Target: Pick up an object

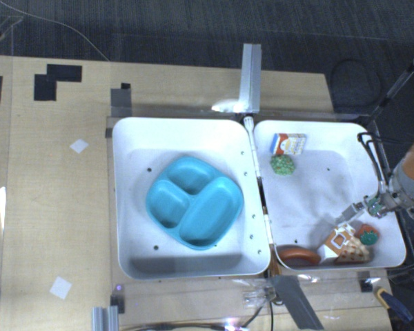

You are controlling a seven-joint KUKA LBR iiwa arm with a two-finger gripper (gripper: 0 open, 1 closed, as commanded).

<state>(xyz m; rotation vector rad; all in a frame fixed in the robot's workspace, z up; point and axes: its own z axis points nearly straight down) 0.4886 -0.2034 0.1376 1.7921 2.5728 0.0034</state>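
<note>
The right bin (317, 133) holds several small objects. A white, orange and blue carton (288, 144) lies near its far edge, with a green bumpy ball (283, 165) just in front of it. Along the near edge sit a brown dish (298, 256), an orange-and-white box (339, 240), a tan waffle-like piece (353, 253) and a small orange-and-green item (368, 238). My gripper (352, 214) reaches in from the right and hangs low over the bin floor, just above and behind the orange-and-white box. Nothing is seen in its grasp.
A blue divided plate (194, 202) lies in the middle of the left bin (134, 143). A metal post (251, 78) stands behind the wall between the bins. A black cable (374, 156) loops along the right bin's right wall.
</note>
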